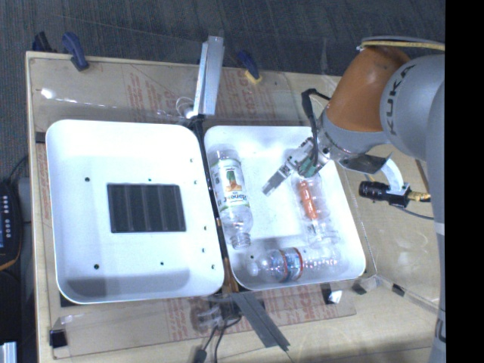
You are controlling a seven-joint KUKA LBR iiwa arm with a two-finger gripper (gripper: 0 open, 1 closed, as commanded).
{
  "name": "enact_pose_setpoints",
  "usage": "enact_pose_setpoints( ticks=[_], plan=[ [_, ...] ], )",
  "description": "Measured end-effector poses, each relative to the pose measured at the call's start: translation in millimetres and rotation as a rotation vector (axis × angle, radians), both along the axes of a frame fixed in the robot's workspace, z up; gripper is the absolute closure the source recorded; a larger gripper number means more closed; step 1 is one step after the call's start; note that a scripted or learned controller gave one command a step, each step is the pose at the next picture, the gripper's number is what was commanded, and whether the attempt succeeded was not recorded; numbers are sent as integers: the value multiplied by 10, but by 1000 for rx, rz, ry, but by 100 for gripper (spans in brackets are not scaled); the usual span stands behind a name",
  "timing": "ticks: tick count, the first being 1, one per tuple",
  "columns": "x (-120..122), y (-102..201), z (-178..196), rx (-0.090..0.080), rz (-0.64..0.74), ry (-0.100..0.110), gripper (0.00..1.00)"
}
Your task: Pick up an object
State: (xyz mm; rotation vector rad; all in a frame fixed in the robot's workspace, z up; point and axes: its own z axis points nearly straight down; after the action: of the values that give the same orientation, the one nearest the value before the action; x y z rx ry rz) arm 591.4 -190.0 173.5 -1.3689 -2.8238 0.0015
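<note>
The robot arm (393, 100) reaches in from the right, and its claw (291, 172) hangs over the right bin (261, 138). The claw's two fingers are spread apart, one long finger (277, 179) pointing down toward the left and the other close to the wrist. Nothing sits between the fingers, so the claw holds nothing. Just to the right of the claw lies a clear bottle with an orange label (311, 203), running along the right side of the bin; the claw looks very near its top end, but whether they touch is hard to tell. A second clear bottle with a white and green label (230, 193) lies along the left wall of the same bin, with its cap end pointing to the near side. A third bottle with a blue and red label (291, 263) lies across the near wall of the bin. The three bottles make a kind of U shape, and the white floor in the middle of the bin, below the claw, is open. The far part of the bin is open too. The left bin (76, 146) sits right beside the right bin, and their walls meet in the middle. It has a dark square panel (146, 207) on its floor. Blue clamps (75, 51) sit at the far edge of the bench.
</note>
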Motion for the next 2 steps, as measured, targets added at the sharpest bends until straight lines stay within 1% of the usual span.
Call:
enact_pose_setpoints(
  ticks=[1,2],
  plan=[
    [179,-189,-69,-2,-31,-4,0],
    [92,-181,24,0,-2,-1,0]
  ],
)
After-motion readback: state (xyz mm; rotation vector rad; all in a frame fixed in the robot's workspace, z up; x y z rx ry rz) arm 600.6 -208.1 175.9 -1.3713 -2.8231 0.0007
